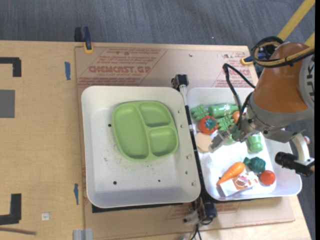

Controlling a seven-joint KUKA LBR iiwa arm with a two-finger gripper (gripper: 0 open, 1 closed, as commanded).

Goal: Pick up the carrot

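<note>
Camera view: the arm reaches into the right bin, its jaws low over the upper middle of that bin, around the metal parts near the bin's left side.

Jaws: state cannot be told; the tips blur into the clutter beneath them. Nothing can be seen held.

Directly around the jaws: a red tomato just to their left, a green vegetable above it, a pale flat piece below-left, a light green block just to their right.

Below the jaws, apart from them: the carrot, orange, lying at a slant with its point toward the lower left. It rests against a white and red carton. A dark green broccoli piece touches its thick end; a small red ball sits further right.

Further left: the other bin with a green divided plate.

Risks, as judged:
- Jaws stand over the wrong cluster; closing here would likely take the tomato or a green piece.
- Carrot lies tilted on the carton; a straight descent may slide off its rounded flank.
- Broccoli piece and carton crowd it; either may be pinched along or shoved.
</note>
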